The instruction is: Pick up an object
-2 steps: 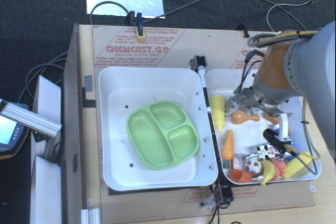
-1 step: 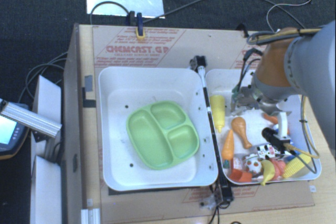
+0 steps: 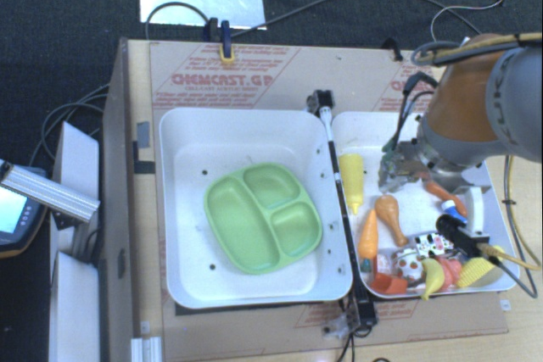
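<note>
My gripper hangs low over the upper middle of the right bin, reaching in from the right under the grey and orange arm. It holds nothing that I can see. A yellow bottle lies just left of it along the bin's left wall. A tan drumstick and an orange carrot lie just below it. An orange piece sits to its right, partly under the wrist.
The right bin's front holds a crowd of toys: a banana, a corn cob, a red piece, a small ball. The left bin holds a green divided plate.
</note>
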You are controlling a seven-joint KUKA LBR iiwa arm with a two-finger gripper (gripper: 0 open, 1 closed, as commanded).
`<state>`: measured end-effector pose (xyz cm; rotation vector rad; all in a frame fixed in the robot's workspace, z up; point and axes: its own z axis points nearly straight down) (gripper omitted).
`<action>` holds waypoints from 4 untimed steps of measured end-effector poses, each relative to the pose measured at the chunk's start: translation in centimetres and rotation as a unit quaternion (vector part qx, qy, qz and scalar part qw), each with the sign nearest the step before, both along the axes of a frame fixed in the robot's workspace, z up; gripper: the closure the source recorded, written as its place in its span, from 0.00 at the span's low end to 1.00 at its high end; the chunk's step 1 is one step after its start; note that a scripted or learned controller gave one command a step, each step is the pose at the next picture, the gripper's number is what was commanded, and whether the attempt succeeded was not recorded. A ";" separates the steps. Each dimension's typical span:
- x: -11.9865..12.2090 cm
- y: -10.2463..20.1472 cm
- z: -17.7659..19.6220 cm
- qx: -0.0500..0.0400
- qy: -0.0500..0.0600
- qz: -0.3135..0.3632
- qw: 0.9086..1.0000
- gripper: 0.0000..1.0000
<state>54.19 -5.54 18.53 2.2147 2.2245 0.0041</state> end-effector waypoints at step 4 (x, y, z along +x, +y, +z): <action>11.2 -4.6 -10.3 -0.001 0.038 -0.006 0.999 0.00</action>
